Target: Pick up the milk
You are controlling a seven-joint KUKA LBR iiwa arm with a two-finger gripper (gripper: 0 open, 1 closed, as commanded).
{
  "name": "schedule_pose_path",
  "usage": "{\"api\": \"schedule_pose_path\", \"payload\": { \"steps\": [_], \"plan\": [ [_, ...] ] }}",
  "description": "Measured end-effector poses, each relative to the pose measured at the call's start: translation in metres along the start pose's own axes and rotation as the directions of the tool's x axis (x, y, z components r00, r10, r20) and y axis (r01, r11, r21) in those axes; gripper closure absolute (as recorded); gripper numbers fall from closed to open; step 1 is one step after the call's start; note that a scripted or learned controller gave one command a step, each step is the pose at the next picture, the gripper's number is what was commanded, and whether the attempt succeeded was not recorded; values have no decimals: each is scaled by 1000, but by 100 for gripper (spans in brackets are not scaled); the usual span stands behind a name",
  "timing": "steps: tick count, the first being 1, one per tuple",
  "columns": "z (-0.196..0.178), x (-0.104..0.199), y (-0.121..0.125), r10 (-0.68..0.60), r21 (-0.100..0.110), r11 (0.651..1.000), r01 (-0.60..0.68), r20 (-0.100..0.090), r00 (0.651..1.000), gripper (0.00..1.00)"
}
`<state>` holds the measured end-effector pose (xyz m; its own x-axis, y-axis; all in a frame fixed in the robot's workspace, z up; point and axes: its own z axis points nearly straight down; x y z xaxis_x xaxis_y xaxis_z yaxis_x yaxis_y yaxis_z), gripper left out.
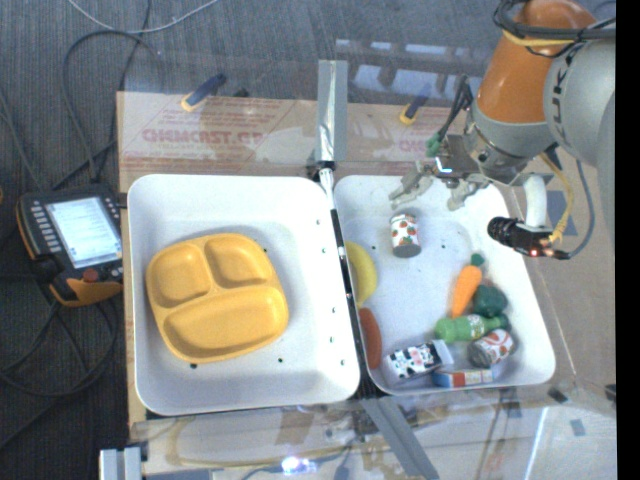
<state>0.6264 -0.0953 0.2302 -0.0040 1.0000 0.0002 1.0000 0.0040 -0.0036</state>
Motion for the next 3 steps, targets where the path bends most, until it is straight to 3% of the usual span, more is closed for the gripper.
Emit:
{"api": "schedule_pose_path", "payload": {
  "steps": [1, 2, 3],
  "plan": [
    [-37, 8, 3, 128, 0, 992, -128, 1, 992, 0],
    [49, 99, 35, 65, 1, 998, -65, 1, 998, 0],
    [77, -39, -29, 12, 1, 1000, -12, 3, 1000, 0]
  ]
}}
